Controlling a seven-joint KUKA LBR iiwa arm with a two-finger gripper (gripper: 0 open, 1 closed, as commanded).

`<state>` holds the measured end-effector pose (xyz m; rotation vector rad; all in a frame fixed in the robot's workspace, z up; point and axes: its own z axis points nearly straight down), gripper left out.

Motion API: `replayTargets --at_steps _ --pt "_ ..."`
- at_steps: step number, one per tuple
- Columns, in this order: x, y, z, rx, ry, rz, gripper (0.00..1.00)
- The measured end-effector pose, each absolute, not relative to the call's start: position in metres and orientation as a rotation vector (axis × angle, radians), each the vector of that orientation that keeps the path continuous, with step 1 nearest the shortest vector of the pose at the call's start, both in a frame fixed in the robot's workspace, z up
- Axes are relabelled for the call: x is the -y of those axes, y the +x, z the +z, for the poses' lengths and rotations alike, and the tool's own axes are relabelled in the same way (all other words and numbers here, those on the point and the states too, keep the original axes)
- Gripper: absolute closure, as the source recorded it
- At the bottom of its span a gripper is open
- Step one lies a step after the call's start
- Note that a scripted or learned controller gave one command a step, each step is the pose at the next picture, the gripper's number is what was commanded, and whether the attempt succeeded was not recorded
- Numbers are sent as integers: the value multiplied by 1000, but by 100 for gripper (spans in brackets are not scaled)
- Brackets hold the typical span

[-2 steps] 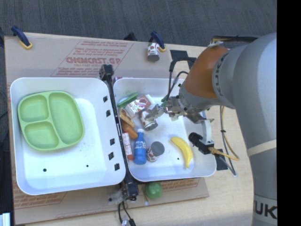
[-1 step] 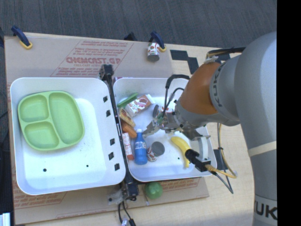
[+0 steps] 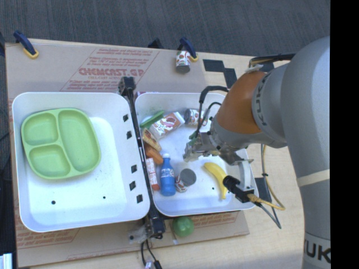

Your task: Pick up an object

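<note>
The right bin holds several small items. A yellow banana lies at its front right. A blue bottle and a grey round can sit near the front. A red snack packet, a green strip and a small tin lie at the back. An orange piece and a red-white tube lie along the left wall. My gripper hangs low over the bin's middle, just left of the banana and above the grey can, with the orange-banded wrist behind it.
The left bin holds a green divided plate. A green ball lies outside the front rim. A small bottle stands on the cardboard at the back. Black clips line the wall between the bins.
</note>
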<state>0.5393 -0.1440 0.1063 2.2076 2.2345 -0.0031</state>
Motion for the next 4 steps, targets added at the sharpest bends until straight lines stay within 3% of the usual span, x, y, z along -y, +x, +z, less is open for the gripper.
replayTargets --at_steps 1,2,3,4 --pt "191 477 194 -2226 2218 -1 100" --pt "173 478 288 -2226 2213 1 100" --pt "193 525 221 -2230 2217 -4 100" --pt "211 488 229 -2229 2216 -3 100"
